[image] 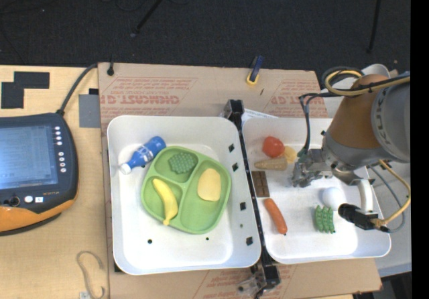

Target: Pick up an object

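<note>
My gripper [303, 173] hangs low over the middle of the right bin [375, 247], reaching in from the right below the orange-banded wrist. Just to its left lie a tan wedge-shaped piece [270, 164], a red tomato [273, 146] and a small yellow item [289, 153]. A white egg [329, 195] sits just right of and below it. Nearer the front of the bin lie an orange sausage-shaped piece [275, 216] and a green ridged item [324, 218]. Nothing visibly hangs from the gripper.
The left bin [124, 237] holds a green divided plate [194, 224] with a banana [165, 200], broccoli [181, 162] and a yellow piece [209, 184], plus a blue bottle [143, 153]. A tablet [30, 163] lies at far left. Cables loop around the arm at right.
</note>
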Robot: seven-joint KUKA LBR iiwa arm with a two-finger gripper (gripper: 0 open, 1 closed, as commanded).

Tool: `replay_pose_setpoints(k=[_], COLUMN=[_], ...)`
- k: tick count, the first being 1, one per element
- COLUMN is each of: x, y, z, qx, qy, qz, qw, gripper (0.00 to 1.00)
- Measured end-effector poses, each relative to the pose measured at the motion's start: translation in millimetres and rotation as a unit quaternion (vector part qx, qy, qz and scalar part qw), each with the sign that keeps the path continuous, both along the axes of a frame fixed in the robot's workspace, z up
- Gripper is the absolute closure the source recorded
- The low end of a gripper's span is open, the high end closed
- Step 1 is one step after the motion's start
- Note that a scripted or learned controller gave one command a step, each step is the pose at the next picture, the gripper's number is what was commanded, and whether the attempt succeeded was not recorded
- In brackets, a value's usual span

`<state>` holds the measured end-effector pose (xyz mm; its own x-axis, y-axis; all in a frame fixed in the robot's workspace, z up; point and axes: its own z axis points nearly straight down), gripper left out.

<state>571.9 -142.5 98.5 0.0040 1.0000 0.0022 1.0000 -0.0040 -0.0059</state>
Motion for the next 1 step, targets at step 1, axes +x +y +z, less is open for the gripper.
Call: replay_pose_setpoints(k=[1], x=[1.7], y=[-5.8], z=[62.6], qx=[-0.0015], qy=[-0.004], qz=[0.000], qw=[1.0000], gripper=[1.00])
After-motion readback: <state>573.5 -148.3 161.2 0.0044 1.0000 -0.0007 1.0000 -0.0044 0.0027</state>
